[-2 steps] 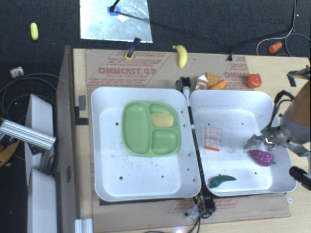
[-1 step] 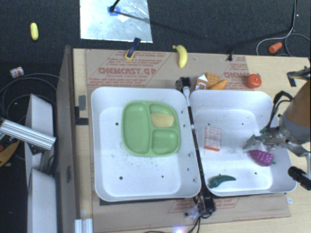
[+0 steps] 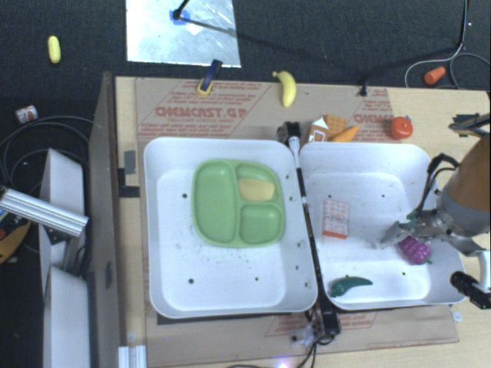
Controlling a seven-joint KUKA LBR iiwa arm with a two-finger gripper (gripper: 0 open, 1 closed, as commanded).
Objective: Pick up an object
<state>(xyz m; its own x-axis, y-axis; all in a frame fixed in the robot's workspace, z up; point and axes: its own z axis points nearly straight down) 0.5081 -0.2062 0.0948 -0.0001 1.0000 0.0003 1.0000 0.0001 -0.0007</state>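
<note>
Nearest me, by the front edge of the right bin (image 3: 383, 167), lies a small green pepper-shaped toy (image 3: 350, 284). Toward that bin's right side sits a purple grape-like toy (image 3: 415, 250), and a red-and-white card (image 3: 334, 218) lies near the bin's left wall. The grape cluster looks light, knobbly and probably stiff plastic; gripping across its middle seems safest, since bumps may slip. The gripper (image 3: 404, 232) hangs right beside it, at its upper left edge, perhaps touching. Whether it is apart or closed, I cannot tell.
</note>
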